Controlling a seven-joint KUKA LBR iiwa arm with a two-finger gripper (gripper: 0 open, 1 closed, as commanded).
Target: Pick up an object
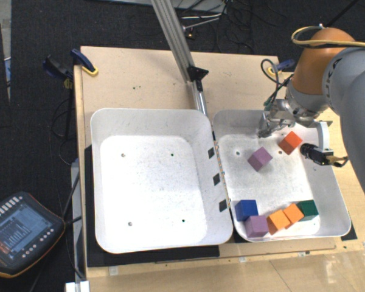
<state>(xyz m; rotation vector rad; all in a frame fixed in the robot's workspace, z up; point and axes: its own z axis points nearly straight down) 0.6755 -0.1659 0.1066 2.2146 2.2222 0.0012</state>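
**Jaws low over the far end of the right bin, two cubes close by**

The arm (328,72) reaches in from the right, its orange band above the wrist, and its jaws hang over the far part of the right bin (340,219), pointing down at the bin floor. From this slanted view I cannot tell whether the jaws are apart or together, and no object can be seen between them.

The closest object is an orange cube (290,143), just to the right of the jaws and a little nearer the camera, tilted on the bin floor. A purple cube (260,159) lies just in front of the jaws, on the camera side, apart from the orange one.

Well away from the jaws, along the near wall of the same bin, five more cubes sit in a loose row: a blue cube (246,209), a second purple cube (257,225) just in front of it, two orange cubes (278,219) side by side, and a green cube (308,210) at the right end of the row.

The left bin (97,126) lies to the left of the jaws, its edge against the right bin. Both bins rest on the pale worktop (140,72). A slanted metal pole (176,35) runs beyond the jaws and to their left, ending where the bins meet.
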